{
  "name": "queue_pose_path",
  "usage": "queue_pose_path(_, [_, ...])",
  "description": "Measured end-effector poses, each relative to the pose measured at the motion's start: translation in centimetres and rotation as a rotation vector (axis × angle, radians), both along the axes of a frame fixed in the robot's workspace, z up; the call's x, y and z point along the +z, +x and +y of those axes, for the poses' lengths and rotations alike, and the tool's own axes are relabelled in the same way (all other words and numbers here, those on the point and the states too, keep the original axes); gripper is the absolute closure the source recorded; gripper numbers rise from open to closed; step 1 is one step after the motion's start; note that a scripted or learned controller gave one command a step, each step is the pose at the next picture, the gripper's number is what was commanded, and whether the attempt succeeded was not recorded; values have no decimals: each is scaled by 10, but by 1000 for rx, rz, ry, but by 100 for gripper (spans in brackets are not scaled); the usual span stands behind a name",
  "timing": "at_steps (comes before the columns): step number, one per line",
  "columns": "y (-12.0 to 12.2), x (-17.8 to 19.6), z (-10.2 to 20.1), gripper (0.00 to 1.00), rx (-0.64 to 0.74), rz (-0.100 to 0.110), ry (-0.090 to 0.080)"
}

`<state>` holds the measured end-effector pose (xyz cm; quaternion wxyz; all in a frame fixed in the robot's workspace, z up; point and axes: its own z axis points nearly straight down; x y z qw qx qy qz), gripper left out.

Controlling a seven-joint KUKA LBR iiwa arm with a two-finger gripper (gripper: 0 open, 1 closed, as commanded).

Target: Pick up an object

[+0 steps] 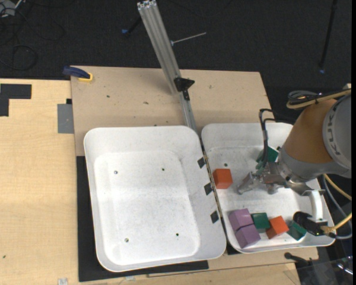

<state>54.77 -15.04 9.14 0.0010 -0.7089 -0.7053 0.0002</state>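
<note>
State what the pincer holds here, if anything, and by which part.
Nothing shows between the pincer tips; it hangs in the right-hand white bin, beside the small orange cube and apart from it.

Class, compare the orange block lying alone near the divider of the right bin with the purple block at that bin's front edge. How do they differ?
Colour: the orange block is orange-red and the purple block is violet. Size: the purple block looks larger and longer than the compact orange block. Company: the orange block lies apart, while the purple block sits beside a green block. Both lie in the right bin, and neither is between the gripper's fingers.
</note>
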Motion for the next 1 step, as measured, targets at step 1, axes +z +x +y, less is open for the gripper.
queue_pose_path(1, [0, 11, -1, 100, -9, 0, 1])
